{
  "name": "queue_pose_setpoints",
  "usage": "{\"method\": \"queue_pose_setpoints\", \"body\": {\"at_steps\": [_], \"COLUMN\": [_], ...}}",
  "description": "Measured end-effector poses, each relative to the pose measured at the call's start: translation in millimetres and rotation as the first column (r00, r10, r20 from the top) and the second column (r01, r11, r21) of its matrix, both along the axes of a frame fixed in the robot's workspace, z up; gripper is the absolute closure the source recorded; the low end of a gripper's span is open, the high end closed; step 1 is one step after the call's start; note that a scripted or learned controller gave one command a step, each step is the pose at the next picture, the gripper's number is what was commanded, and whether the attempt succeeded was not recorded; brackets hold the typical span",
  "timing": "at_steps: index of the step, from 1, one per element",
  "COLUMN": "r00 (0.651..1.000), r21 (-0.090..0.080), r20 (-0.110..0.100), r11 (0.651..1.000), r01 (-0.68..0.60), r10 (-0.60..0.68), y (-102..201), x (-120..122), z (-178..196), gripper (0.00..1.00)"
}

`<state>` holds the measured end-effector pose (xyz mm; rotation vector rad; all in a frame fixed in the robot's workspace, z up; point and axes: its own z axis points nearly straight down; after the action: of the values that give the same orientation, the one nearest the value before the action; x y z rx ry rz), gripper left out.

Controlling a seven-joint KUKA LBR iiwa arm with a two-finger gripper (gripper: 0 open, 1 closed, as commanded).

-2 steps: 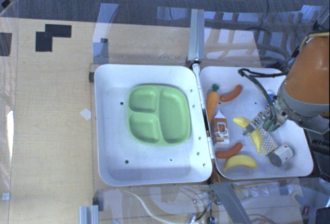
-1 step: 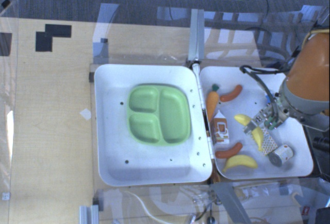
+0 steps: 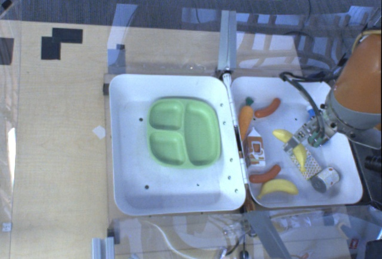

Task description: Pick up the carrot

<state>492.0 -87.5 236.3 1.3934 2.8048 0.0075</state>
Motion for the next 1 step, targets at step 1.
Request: {"method": "queue_pose_setpoints", "body": {"at_steps": [1], "r00": [1.0], "r21": [0.0], "r20": [0.003], "r11": [1.0], "r01": [-0.001], "r10": [0.001], "y": [0.5], "x": [1.3], "z": [9.8], "gripper": [1.0]}}
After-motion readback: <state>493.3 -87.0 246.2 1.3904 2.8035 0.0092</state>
